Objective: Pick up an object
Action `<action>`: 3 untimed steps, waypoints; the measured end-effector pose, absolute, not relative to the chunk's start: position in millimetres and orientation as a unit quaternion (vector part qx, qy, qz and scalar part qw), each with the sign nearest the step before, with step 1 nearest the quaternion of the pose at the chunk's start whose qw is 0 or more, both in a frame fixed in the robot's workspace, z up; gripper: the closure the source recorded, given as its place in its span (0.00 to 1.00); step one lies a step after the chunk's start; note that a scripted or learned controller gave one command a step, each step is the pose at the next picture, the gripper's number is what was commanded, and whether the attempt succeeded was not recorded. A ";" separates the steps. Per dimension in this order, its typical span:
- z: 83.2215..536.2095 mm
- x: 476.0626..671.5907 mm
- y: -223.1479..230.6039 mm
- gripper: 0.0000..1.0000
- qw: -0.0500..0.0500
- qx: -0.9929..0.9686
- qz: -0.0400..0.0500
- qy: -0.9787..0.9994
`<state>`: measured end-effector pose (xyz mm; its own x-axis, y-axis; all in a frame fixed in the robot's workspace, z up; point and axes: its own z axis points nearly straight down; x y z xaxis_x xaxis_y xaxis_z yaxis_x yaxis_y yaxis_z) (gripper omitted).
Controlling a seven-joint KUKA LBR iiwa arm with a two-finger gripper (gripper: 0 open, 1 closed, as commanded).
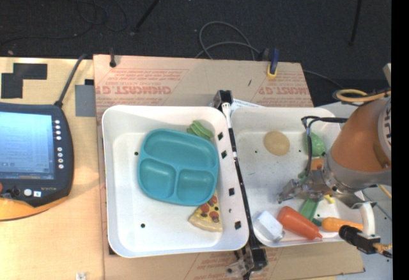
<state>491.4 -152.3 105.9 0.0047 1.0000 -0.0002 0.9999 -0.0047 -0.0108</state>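
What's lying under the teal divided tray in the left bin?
A green item pokes out from beneath the teal divided tray at its upper right edge. The toy pizza slice lies at its lower right corner. Anything else under the tray is covered.

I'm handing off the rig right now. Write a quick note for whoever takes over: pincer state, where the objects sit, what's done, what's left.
Pincer: low inside the right bin, near its middle; whether it is open or shut cannot be told, and nothing shows between its fingers.
Right bin: tan round piece toward the back, orange carrot and white cup along the front, green item by the arm.
Left bin: teal divided tray, pizza slice at its front right corner, green piece behind it.
Done: the arm has reached into the right bin.
Left: grasp one object and lift it.
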 end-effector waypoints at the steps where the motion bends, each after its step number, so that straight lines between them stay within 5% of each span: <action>1: 215.5 527.2 -184.1 0.00 -0.005 -0.707 -0.002 -0.707; 2: 83.6 534.1 -205.1 0.00 0.000 -0.708 0.001 -0.706; 3: 97.9 534.1 -206.0 1.00 0.001 -0.708 0.001 -0.706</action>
<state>534.1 -206.0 97.9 0.0030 1.0000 0.0010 1.0000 -0.0030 -0.0028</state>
